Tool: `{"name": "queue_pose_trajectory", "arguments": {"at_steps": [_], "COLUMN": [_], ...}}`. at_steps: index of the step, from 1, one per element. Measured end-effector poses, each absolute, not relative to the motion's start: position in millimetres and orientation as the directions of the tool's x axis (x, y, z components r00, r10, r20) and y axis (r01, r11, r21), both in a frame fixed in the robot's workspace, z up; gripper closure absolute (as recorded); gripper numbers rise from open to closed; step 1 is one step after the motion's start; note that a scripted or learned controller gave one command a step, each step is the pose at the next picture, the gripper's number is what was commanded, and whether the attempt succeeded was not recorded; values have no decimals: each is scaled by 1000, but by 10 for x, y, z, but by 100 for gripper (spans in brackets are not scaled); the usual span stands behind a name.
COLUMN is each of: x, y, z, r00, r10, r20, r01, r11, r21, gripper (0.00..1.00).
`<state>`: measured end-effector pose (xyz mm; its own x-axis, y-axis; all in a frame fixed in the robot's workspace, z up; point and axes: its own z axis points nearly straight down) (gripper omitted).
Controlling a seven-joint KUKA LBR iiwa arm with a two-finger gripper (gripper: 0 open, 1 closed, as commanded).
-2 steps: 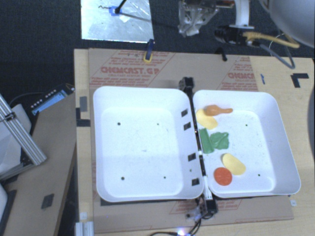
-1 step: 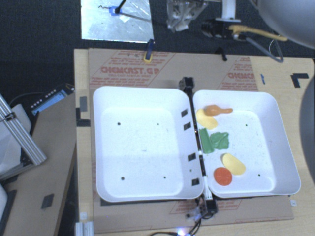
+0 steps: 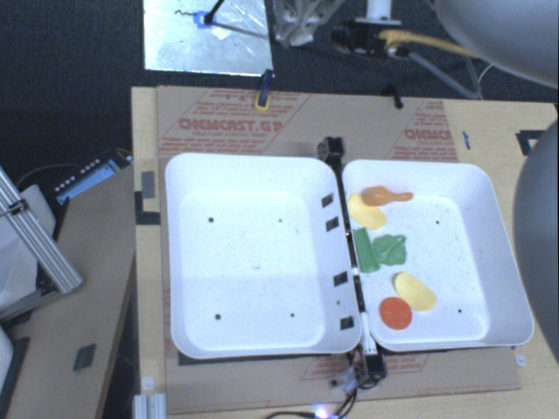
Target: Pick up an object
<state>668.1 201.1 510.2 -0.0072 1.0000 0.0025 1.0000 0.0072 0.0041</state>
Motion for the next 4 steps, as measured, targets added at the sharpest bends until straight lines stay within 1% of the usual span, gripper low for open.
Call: {"name": "queue_pose_trajectory", "arguments": {"at_steps": [1,2,3,4], "x": [6682,6684,6628,6423], "y": [2268,2340,2335,2339], "z": [5102,5232,5360,5354], "r00": [-7,-5,-6,-6], "r10": [1000,1000,1000,1000], "r20": [2,1,1,1], "r01": [1000,1000,1000,1000], "r11": [7,5,6,6], "r21": [2,3,3,1], "gripper": [100,100,100,100]}}
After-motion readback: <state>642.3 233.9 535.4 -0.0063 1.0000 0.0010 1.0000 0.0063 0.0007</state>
